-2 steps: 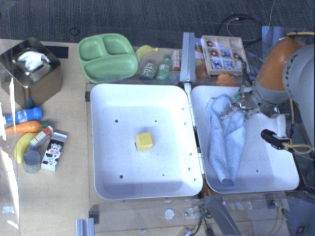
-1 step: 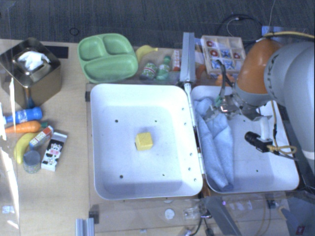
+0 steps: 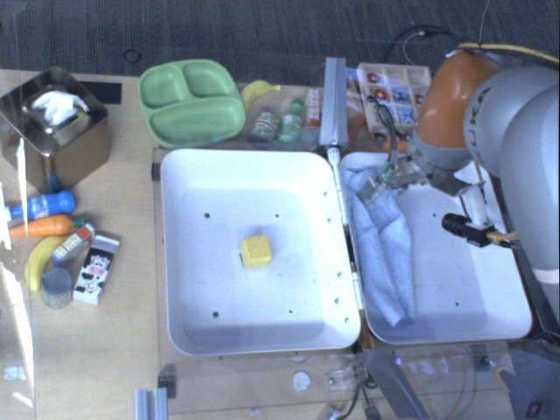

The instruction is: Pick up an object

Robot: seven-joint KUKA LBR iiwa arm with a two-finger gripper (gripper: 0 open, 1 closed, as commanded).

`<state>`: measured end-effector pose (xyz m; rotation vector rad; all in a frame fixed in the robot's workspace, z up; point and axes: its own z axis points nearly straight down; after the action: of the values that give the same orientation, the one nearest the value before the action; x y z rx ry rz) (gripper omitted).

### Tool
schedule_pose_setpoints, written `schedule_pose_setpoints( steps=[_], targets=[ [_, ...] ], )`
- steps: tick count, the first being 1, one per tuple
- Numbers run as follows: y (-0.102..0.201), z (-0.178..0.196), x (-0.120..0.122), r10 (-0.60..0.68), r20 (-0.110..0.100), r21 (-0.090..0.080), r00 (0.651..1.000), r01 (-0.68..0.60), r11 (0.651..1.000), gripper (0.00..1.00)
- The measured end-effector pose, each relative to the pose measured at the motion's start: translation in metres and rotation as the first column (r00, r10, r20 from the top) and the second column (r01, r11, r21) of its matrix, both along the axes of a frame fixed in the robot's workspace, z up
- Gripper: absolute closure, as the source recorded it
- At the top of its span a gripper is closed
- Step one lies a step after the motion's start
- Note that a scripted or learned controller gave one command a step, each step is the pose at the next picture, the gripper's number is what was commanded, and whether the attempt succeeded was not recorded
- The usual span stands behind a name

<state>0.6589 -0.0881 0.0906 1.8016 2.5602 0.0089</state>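
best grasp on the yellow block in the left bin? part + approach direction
Take the yellow block across two opposite side faces, coming straight down from above. It looks like a small, low, roughly square piece lying flat near the middle of the left bin, well apart from the walls, so the fingers should have room on every side. A side approach would likely just push it.

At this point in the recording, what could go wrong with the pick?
The pincer sits at the top end of the light blue cloth in the right bin. Limp fabric may slip free or only partly lift. The cloth lies along the wall between the bins, so dragging could snag it there. The yellow block in the left bin is far from the arm.
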Motion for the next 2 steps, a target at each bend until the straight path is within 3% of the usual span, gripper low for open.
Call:
schedule_pose_setpoints(
  steps=[1,2],
  targets=[
    [0.0025,0.0136,0.0027,0.005,0.009,0.001,1.000,-0.005,1.000,1.00],
    [0.0024,0.0137,0.0028,0.005,0.010,0.001,1.000,-0.005,1.000,0.00]
  ],
)
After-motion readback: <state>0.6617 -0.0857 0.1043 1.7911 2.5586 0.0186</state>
